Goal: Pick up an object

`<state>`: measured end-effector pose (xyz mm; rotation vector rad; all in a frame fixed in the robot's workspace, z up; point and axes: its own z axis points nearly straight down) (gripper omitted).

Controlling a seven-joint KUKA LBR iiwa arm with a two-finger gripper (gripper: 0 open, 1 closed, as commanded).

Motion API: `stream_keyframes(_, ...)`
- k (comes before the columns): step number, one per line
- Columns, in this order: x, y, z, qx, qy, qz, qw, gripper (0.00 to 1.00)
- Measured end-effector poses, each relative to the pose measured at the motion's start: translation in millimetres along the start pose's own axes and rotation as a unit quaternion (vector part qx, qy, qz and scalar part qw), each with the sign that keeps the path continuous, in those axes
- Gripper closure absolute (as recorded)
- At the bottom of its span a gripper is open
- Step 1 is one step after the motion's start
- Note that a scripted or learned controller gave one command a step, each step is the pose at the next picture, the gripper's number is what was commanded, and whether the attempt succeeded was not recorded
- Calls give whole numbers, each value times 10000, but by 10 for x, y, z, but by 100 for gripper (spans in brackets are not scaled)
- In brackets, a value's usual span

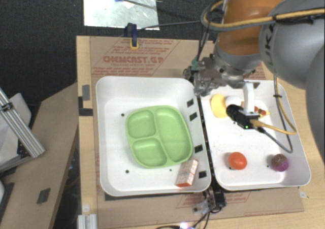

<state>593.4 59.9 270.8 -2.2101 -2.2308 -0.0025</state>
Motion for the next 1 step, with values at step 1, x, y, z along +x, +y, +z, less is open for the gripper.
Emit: stream_keyframes(1,419,-99,226,6,-1,4,10000,100)
